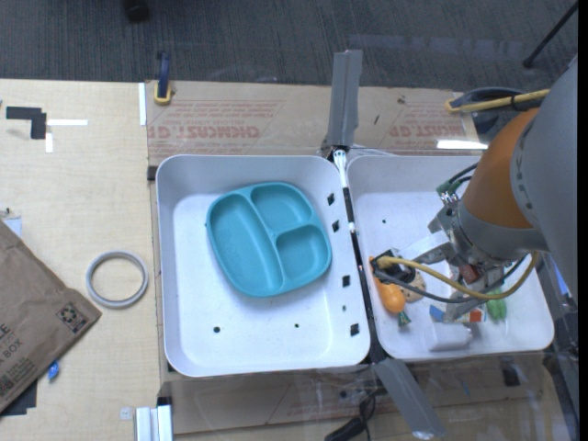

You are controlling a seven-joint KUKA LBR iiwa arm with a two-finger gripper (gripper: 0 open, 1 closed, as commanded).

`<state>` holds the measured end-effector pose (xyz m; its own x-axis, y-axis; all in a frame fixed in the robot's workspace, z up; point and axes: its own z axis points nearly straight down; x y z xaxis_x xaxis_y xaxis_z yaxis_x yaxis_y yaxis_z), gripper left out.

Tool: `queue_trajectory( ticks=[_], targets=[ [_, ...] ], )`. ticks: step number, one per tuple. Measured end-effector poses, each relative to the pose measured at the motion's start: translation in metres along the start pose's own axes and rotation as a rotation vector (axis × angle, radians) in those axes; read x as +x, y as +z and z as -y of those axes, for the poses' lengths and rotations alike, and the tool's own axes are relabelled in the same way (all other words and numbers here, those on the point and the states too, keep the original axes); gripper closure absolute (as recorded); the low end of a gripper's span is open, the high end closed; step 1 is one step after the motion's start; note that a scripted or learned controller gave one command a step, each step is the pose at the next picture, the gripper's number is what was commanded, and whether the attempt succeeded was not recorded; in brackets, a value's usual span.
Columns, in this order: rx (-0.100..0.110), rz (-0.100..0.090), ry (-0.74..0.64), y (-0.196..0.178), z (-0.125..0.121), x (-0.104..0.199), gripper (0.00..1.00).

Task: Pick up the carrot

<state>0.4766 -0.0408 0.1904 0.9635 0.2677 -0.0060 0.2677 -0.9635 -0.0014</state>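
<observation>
The carrot (394,299) lies in the bin (404,343) just left of me, seemingly ungrasped; I cannot tell my jaws' state.

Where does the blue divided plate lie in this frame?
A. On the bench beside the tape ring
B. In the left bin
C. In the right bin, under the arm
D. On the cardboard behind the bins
B: the plate rests on the floor of the left bin, while the arm reaches into the right bin.
</observation>
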Motion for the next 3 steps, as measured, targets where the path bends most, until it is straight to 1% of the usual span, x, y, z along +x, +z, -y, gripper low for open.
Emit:
queue_trajectory(
  ticks=[1,2,3],
  targets=[
    [0.0,0.0,-0.486,0.0,0.032,0.009,0.0],
    [-0.001,-0.001,0.047,0.0,0.018,0.005,0.0],
    [0.0,0.0,-0.225,0.0,0.011,0.003,0.0]
  ],
)
